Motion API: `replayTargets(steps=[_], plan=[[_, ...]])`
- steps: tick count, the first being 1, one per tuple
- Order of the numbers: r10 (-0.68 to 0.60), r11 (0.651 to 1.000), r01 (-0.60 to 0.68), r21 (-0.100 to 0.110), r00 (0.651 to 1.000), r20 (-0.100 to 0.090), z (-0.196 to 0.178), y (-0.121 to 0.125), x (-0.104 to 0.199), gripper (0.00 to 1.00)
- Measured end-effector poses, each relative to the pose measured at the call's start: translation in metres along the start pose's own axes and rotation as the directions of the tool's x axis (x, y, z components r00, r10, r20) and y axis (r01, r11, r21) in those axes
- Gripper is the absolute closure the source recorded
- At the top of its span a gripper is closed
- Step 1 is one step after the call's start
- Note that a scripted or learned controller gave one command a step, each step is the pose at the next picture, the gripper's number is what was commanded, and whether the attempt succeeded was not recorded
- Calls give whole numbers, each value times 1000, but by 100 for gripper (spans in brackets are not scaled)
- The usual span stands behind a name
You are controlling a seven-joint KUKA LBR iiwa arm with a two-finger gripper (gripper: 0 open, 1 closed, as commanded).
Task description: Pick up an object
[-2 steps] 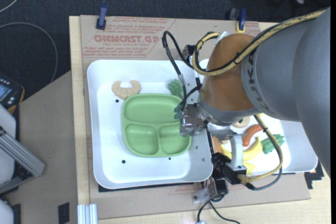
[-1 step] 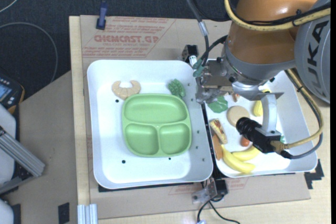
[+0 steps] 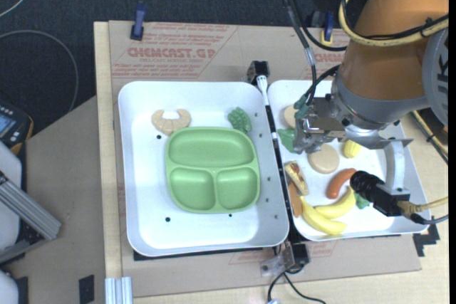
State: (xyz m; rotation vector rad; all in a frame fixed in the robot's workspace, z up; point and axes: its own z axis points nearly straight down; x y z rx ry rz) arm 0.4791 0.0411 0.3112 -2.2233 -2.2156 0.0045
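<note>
Dark carpet surrounds the bench; gripper (image 3: 311, 133) hovers low over the right bin (image 3: 406, 224) near a tan disc (image 3: 324, 159), finger state unclear, nothing lifted yet

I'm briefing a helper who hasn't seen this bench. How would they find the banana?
Start at the right-hand white bin, under the grey and orange arm. The curved yellow plastic banana lies by its near edge, below the orange-red sausage. It is the longest yellow piece there.
</note>
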Motion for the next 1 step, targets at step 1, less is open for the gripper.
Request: replayTargets(steps=[1], plan=[[-11,1000,11,-20,1000,-4,-135,0,56,100]])
